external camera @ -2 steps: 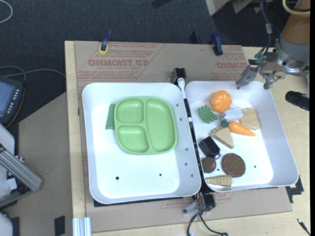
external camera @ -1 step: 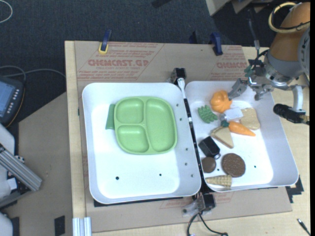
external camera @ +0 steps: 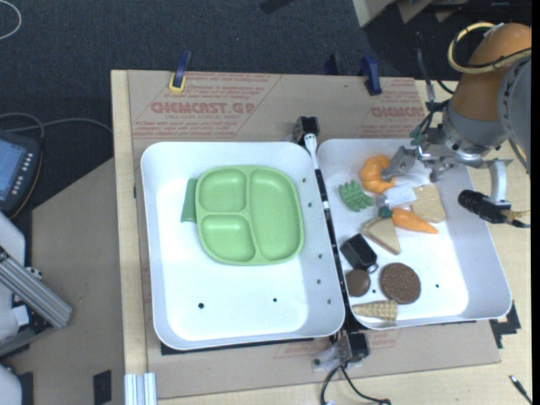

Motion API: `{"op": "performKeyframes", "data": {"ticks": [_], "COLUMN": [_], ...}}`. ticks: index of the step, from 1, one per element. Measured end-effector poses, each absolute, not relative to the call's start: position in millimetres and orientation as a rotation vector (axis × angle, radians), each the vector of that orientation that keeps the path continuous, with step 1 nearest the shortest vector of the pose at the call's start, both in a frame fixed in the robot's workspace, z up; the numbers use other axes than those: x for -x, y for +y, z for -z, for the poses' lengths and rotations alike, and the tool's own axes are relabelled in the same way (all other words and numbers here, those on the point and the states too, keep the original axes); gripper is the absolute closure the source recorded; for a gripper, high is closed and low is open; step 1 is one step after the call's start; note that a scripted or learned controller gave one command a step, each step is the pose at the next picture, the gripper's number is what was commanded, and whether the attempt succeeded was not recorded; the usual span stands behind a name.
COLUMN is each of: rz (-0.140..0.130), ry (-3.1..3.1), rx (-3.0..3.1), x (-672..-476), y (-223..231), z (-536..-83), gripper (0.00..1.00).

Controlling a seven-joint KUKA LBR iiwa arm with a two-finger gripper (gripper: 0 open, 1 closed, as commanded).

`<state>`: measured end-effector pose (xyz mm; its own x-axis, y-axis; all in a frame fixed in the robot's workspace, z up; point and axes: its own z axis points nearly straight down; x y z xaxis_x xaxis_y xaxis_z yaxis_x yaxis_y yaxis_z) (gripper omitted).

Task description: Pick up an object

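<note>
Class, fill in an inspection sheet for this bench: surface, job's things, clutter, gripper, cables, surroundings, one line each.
Surface: brown board bearing a left bin and a right bin side by side.
Job's things: in the right bin, an orange toy, green piece, carrot, wedge, black block, round cookie and cone.
Clutter: green divided tray in the left bin.
Gripper: gripper low over the right bin's far end, beside the orange toy; fingers unclear.
Cables: black cable at the near edge.
Surroundings: dark carpet; clamps on the board's far edge.
</note>
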<state>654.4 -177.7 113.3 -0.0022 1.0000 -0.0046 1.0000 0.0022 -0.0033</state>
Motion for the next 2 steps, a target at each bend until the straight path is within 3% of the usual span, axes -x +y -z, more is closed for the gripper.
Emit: {"op": "performKeyframes", "data": {"ticks": [1,2], "rz": [0.008,-0.002], "ry": [2.225,2.233], "rx": [-2.222,-2.223], "x": [-654.3,-655.7], "y": [-178,-174], "z": [-108,-120], "gripper": [0.0,1.0]}}
